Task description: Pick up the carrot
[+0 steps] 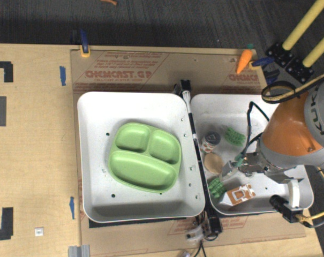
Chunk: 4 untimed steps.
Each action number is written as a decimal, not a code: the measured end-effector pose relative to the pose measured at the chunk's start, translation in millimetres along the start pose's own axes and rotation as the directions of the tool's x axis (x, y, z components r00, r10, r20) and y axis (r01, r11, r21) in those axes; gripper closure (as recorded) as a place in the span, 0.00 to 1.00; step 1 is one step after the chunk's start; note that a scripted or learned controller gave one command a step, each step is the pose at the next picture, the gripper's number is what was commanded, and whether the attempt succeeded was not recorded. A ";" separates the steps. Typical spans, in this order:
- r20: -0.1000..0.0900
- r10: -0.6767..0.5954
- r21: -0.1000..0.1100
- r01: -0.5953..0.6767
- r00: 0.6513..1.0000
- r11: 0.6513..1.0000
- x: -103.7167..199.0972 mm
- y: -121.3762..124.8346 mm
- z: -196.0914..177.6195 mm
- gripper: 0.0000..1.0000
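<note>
Hovering low in right bin (306, 194), claw (231, 167) grip state unreadable; carrot (243, 61) untouched on counter (33, 143), pickup pending.

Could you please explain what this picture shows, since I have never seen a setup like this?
You are looking down at a slant from a fixed camera above a bench. The grey and orange shape on the right is a robot arm, reaching into the right white bin. That bin holds small toy foods, including a green piece and a tan round one. The left bin holds a green divided plate. The carrot it should pick up lies outside the bins, on the cardboard behind them. Whether the arm holds anything cannot be seen.
</note>
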State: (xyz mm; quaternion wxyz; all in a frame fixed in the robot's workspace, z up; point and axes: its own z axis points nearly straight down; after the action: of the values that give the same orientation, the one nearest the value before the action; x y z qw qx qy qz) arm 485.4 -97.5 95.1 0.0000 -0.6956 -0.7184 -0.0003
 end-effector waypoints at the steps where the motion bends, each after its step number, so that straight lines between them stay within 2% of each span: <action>1: 0.001 0.002 -0.003 -0.002 1.000 1.000 -0.1 0.6 -9.7 1.00; 2: 0.002 0.041 -0.001 -0.041 0.999 0.999 -60.3 -8.1 -6.4 1.00; 3: 0.002 -0.177 -0.002 0.177 0.984 0.984 -71.9 -7.6 -111.9 1.00; 4: 0.004 -0.309 -0.002 0.309 0.951 0.951 -126.3 -9.4 -159.2 1.00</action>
State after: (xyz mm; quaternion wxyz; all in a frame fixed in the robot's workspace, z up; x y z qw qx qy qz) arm 480.0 -224.1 254.2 -0.0022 -0.5745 -0.8185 -0.0001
